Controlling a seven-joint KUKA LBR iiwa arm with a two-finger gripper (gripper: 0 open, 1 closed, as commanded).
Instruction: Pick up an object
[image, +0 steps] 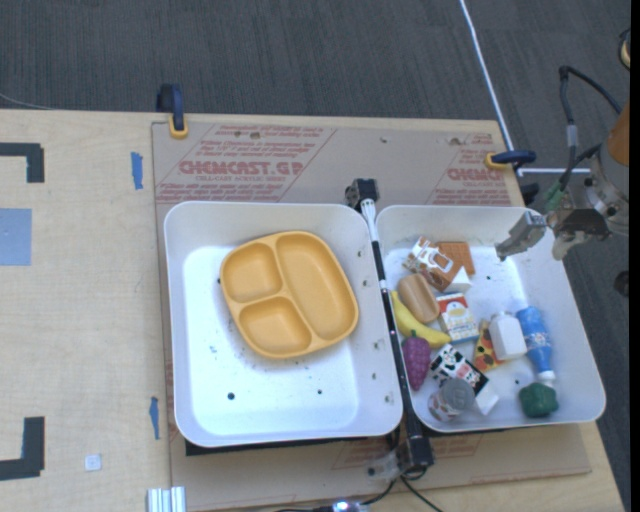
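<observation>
Camera view shows the end effector (540, 232) open and holding nothing, up over the far edge of the right bin (583, 330), where the blue bottle (533, 336) lies among small toys, looking light, hard and smooth, best pinched across its middle.

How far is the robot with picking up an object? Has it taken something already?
Done: nothing looks picked yet. The toys, such as the banana and blue bottle, lie in the right bin, and the yellow plate sits in the left bin.
In hand: the gripper hovers at the right bin's upper right edge, with nothing between its fingers.
Left: descend, grasp, lift.
</observation>
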